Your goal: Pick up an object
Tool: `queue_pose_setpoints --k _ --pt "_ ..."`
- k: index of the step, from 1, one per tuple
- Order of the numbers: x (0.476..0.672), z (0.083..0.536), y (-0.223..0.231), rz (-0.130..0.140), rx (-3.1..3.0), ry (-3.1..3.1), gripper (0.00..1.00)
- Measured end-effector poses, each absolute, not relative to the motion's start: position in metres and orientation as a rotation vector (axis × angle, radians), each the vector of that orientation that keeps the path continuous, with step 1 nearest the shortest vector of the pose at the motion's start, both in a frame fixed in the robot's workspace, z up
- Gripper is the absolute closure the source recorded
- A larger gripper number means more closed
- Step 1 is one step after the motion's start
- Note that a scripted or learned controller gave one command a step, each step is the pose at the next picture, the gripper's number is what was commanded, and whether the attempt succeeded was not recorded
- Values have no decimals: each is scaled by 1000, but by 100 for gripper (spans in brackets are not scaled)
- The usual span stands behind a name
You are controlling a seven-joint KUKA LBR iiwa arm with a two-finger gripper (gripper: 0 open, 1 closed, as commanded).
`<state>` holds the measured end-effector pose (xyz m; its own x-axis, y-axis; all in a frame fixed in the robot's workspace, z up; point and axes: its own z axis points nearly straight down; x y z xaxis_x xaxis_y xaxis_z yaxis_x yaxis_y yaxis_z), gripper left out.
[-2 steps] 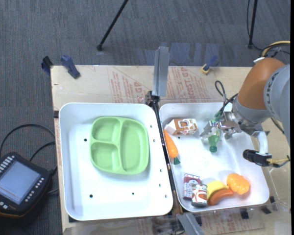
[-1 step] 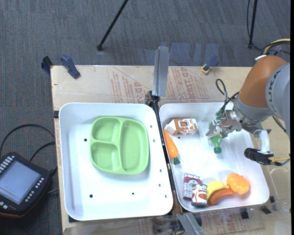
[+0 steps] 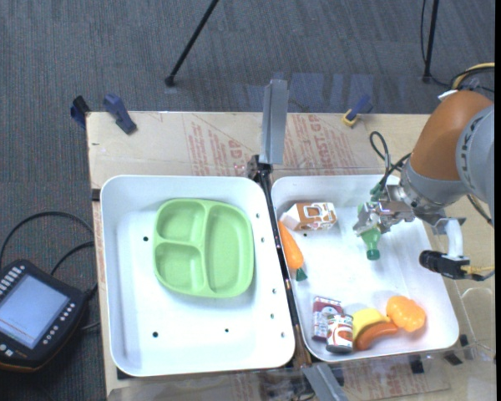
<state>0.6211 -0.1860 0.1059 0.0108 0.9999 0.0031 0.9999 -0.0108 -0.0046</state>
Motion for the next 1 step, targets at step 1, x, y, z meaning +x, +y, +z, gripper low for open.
queue_pose_setpoints --k 1 --pt "590 207 -154 2 -2264 -2175 100"
